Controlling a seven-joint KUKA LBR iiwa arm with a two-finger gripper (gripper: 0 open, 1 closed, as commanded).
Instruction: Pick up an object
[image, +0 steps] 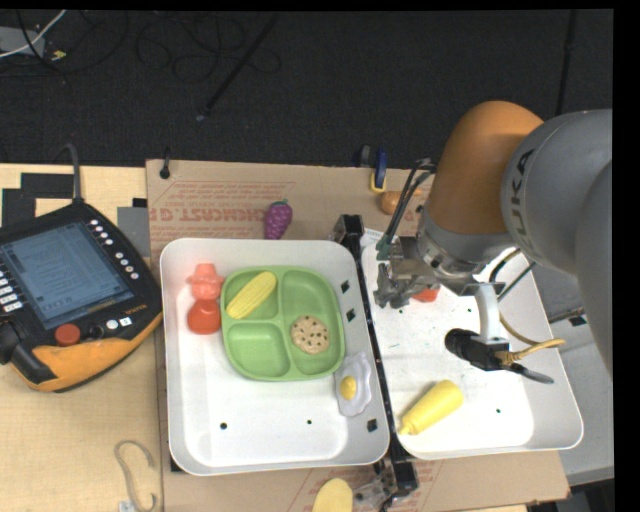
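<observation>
The grey gripper (398, 288) is down by a small red toy (428, 294); nothing looks lifted yet. Gripping? I cannot tell.

2 white bins: left bin (260, 440), right bin (525, 415). 1 green plate (262, 355) w/ 1 corn (249, 293), 1 cookie (311, 334). 1 egg (350, 385) at plate's 4 o'clock. 1 yellow bottle (432, 407). 1 red-pink toy (204, 298).
</observation>
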